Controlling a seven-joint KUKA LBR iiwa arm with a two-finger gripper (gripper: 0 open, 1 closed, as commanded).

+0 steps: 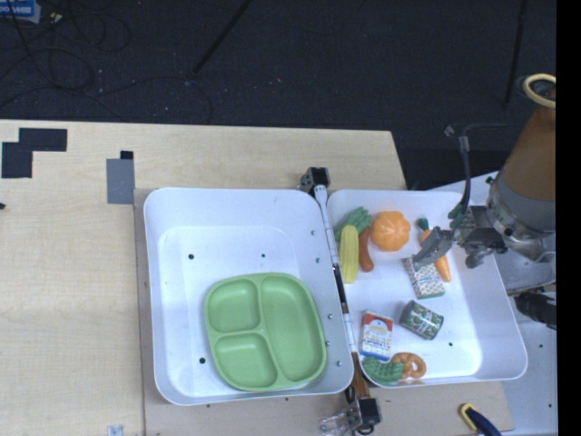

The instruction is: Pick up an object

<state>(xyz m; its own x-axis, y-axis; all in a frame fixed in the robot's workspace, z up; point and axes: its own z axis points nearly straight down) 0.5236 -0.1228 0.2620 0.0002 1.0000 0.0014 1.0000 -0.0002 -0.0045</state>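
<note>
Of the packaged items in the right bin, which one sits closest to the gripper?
The grey speckled packet, lying just below the gripper. The green can and the white carton lie farther toward the bin's near edge.

Arm (536,166) cut off by the right edge; gripper (438,246) dark and blurred, finger state indiscernible; small carrot (442,266) partly hidden beneath it; yellow-handled tool (479,418) cropped at the bottom edge; print on the small carton (376,336) too small to read.
</note>
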